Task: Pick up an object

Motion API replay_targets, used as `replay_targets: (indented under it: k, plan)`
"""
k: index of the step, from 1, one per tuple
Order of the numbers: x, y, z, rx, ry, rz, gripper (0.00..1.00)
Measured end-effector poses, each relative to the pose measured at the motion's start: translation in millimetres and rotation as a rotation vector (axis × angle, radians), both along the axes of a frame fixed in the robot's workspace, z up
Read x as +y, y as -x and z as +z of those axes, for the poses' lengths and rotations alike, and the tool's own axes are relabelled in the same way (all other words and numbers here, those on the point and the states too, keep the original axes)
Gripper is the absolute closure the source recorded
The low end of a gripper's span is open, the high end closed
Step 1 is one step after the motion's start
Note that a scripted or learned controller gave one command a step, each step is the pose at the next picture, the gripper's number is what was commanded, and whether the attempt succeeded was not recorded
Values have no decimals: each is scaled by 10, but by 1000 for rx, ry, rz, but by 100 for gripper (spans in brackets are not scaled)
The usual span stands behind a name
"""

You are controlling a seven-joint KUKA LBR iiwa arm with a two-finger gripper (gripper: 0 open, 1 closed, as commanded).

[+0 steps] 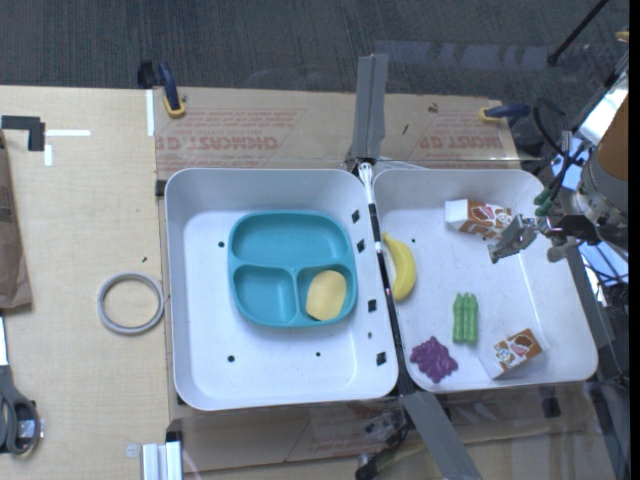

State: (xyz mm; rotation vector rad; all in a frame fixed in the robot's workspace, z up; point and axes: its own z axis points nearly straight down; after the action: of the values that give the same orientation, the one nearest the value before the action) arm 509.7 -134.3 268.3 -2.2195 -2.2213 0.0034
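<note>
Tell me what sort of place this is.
Probably a robotics lab bench for pick-up trials: two white bins clamped on cardboard, toy food such as a banana and grapes, and a gripper reaching in.

I log bench clutter | tape ring (130,302) well apart from the gripper (515,236) | scissors (18,423) farther off still | blue clamp (162,80) at cardboard sheet (250,133) corner, far from it

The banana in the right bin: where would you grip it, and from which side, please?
Probably take the banana across its middle, from straight above. It lies flat and curved close to the right bin's left wall, so fingers closing across its narrow width on the mid-body suit it better than the tapered ends.
</note>
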Motion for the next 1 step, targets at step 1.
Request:
replay_targets:
  k: [1]
  plan:
    - [-635, -474, 321, -1, 1, -94, 0]
